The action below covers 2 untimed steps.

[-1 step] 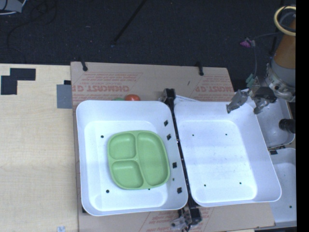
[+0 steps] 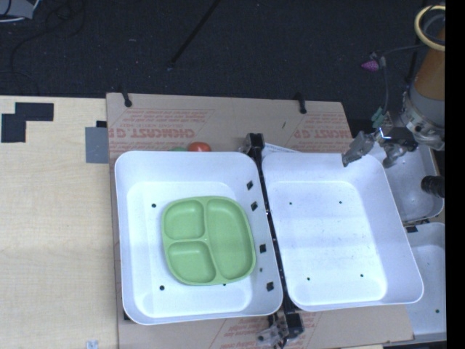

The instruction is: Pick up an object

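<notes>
**Camera view: green tray in left bin, claw parked at right bin's far corner**

Red lettering is printed on the brown cardboard sheet point(image 2: 218, 126) under the bins. It appears mirrored or upside down from this angle and I cannot read it with certainty; more red print shows on the cardboard's near edge, too small to make out.

A green divided plate point(image 2: 208, 240) with three compartments lies flat in the left white bin point(image 2: 138, 187), roughly centred on its floor. A small red-orange object point(image 2: 199, 147) sits on the cardboard just behind that bin's far rim.

The claw point(image 2: 378, 150) hangs over the far right corner of the right white bin point(image 2: 341, 282), its two grey fingers spread apart and grasping nothing. The plate is well apart from it, across the black divider point(image 2: 263, 217) between the bins, on the wooden tabletop point(image 2: 51, 231) side.
</notes>
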{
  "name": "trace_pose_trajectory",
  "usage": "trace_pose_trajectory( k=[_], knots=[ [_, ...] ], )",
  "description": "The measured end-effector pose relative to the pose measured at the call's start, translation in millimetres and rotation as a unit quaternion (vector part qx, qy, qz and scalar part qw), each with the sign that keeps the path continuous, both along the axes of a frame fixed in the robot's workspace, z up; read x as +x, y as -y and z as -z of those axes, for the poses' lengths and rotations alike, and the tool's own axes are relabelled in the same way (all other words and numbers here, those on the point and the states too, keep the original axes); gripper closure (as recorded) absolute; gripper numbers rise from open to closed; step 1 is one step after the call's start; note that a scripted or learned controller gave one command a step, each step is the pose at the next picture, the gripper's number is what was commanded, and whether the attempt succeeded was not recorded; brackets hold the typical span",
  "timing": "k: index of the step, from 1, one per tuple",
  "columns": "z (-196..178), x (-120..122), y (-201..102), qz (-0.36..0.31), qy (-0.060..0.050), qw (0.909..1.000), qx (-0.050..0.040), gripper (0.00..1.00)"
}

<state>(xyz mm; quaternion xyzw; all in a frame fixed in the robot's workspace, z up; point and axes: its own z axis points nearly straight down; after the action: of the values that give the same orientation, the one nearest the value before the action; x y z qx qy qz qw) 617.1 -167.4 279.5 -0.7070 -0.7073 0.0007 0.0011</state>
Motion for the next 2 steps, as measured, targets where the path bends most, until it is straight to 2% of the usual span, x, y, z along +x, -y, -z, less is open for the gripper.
trace_pose_trajectory(
  k=[1,2],
  knots=[
    [44,-1,4,0.0,-0.002,1.0,0.0,0.0],
    [108,-5,4,0.0,-0.002,1.0,0.0005,0.0]
  ],
)
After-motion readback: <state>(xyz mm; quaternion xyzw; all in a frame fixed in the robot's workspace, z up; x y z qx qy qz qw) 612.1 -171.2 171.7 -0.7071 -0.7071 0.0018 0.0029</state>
